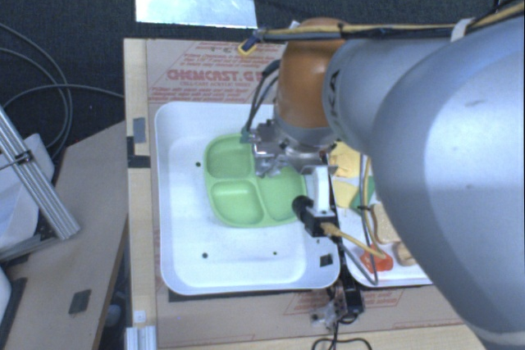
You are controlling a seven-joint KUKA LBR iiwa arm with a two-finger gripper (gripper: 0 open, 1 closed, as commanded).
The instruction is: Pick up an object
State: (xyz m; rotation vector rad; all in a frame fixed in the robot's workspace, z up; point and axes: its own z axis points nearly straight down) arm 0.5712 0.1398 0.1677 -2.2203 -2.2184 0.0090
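Observation:
A light green divided plate (238,188) lies in the left white bin (184,201), toward its right side. My gripper (285,164) hangs over the plate's upper right part, below the orange band (308,86) of the arm. The gripper body hides that corner of the plate, and I cannot tell whether anything sits between its fingers. In the right bin (410,276), mostly covered by the arm, lie a yellow item (349,164), a small red item (373,262) and a tan item (404,254).
The big grey arm (435,152) covers most of the right bin. A cardboard sheet (205,74) lies under the bins' far edge. Cables (344,303) hang at the front between the bins. A metal frame (33,184) stands at the left.

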